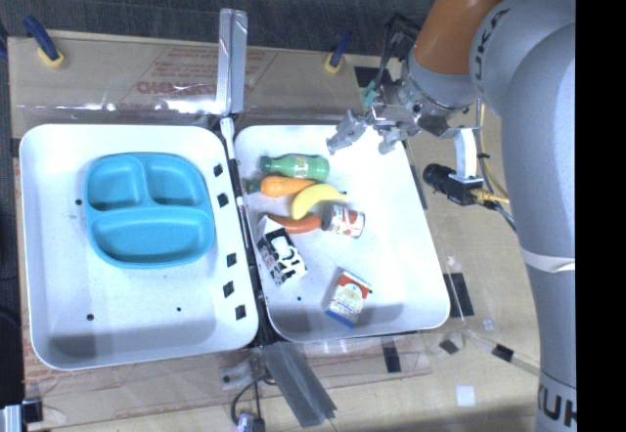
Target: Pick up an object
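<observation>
Bottle (294,166) just left of end effector (369,134)

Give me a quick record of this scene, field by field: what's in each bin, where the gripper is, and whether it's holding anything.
left bin: blue divided plate
right bin: green bottle, carrot, banana, small can, black-and-white carton, small snack box
gripper: above the right bin's far edge, fingers spread
held: nothing between the fingers
nearest item to gripper: green bottle
</observation>
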`<action>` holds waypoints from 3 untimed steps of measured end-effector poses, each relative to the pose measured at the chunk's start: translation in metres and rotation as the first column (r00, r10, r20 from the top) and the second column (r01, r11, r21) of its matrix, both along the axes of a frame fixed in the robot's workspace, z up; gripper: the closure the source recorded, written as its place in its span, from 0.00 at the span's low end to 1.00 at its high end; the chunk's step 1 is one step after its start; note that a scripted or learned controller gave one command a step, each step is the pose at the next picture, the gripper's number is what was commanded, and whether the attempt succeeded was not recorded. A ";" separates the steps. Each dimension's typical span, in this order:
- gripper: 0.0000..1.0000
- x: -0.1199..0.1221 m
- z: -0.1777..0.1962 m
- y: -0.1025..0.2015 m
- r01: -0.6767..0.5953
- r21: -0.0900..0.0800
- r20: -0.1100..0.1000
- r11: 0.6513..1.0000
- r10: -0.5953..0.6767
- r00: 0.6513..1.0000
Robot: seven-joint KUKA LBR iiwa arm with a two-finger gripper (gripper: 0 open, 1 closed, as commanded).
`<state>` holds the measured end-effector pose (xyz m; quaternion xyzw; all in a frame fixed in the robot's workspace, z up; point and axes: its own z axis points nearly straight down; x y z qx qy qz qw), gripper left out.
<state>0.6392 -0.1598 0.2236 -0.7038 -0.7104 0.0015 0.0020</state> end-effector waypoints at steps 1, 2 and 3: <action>0.00 0.009 -0.114 0.030 -0.233 -0.007 0.017 0.972 0.233 0.972; 0.00 -0.028 -0.130 0.001 -0.263 -0.002 0.006 0.965 0.263 0.965; 0.00 0.003 -0.131 0.054 -0.310 0.001 0.003 0.951 0.310 0.951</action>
